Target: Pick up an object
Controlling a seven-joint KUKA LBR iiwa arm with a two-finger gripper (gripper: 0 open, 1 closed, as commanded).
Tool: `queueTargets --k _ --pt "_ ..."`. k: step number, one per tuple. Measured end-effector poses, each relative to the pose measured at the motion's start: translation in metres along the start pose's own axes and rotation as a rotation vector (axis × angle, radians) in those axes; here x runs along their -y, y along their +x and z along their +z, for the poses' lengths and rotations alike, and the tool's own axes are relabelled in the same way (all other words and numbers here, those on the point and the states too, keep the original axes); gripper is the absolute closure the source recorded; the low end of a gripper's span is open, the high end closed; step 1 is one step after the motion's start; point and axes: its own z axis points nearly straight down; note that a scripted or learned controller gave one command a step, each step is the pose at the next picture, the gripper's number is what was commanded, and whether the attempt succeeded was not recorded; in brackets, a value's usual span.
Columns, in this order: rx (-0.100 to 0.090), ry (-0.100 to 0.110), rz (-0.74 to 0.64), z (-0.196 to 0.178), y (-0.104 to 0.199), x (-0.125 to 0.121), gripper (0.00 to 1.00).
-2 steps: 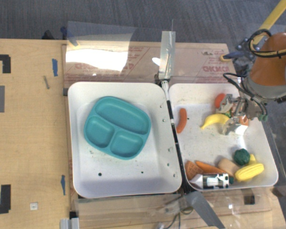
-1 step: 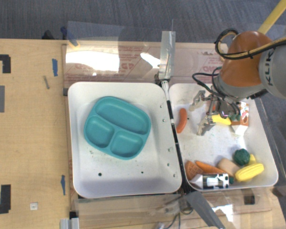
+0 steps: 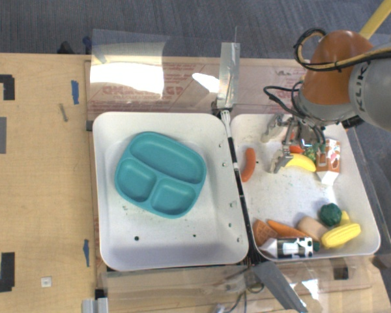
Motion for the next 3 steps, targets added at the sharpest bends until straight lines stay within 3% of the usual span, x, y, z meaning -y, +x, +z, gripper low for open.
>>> queueTargets --k 1,2,3 --pt "0.015 0.005 -0.056 0.001 0.032 0.004 0.0" --pt "0.02 0.006 -0.174 0.001 0.019 -0.005 0.0" --pt "0.016 0.006 -0.225 0.0 0.028 -0.013 0.0"
